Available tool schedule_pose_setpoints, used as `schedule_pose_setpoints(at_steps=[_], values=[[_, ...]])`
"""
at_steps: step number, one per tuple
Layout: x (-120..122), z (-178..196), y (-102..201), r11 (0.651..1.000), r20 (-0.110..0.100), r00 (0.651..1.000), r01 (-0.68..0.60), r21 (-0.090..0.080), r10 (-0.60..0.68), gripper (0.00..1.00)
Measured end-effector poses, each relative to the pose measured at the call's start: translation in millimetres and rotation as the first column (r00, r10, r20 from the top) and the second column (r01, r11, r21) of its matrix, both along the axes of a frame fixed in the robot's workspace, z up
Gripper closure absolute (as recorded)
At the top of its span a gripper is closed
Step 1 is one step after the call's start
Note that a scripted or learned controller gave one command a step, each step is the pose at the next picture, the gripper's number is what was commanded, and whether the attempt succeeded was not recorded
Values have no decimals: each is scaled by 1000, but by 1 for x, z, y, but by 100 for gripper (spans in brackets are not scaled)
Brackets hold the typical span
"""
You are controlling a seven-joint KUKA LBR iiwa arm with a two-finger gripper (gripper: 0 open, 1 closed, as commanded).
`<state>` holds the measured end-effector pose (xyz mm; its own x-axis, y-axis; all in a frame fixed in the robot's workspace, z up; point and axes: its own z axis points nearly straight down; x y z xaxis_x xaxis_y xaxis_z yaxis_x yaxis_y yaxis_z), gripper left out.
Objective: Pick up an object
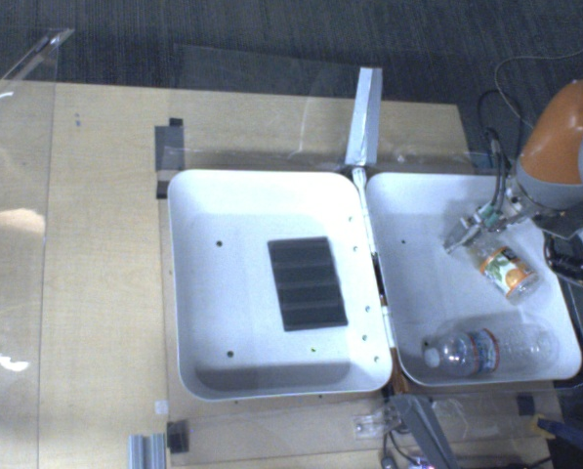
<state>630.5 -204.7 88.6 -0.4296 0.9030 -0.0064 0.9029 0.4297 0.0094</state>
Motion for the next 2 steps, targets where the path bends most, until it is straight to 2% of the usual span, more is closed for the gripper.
schedule_pose_setpoints(at_steps=[2], values=[[7,1,-1,1000,1,1000,-23,-1,23,0]])
